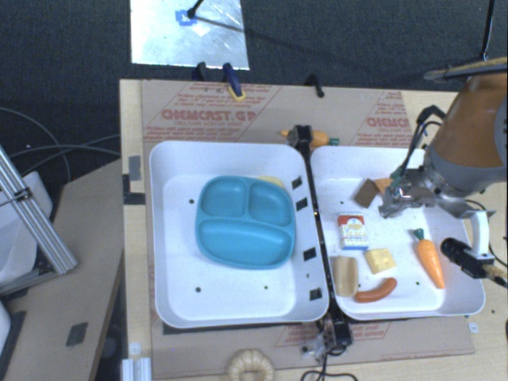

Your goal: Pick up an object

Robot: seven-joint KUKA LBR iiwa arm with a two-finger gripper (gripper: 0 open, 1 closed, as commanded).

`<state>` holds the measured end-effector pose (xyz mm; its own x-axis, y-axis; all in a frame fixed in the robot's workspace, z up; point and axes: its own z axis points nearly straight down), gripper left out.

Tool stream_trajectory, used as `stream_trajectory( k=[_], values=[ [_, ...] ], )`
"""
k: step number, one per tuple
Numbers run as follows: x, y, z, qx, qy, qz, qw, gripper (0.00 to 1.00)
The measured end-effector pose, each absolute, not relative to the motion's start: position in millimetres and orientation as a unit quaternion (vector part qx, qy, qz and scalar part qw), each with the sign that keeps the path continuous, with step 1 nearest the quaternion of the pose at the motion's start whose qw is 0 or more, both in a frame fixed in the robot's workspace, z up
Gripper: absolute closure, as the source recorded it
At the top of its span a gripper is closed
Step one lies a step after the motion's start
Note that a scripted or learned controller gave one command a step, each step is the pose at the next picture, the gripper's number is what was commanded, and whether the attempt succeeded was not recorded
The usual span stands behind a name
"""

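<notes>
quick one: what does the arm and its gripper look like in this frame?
The arm has a wide orange band over a grey wrist section. Black cables loop along its left side. The gripper is a small grey-metal assembly.

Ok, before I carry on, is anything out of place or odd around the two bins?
Mostly tidy. Two things sit outside the bins: an orange item wedged behind the divider clamp at the far edge, and a pale ring-shaped piece on the bench in front of the left bin. The blue tray lies slightly askew.
</notes>
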<state>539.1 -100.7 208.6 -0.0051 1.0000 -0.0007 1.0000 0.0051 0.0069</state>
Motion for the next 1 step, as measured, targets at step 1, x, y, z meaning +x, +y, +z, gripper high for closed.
stream_trajectory(
  k=[1],
  values=[
    [540.3, -100.5, 225.4, 0.705, 0.709, 0.0012, 0.001, 1.0]
  ],
)
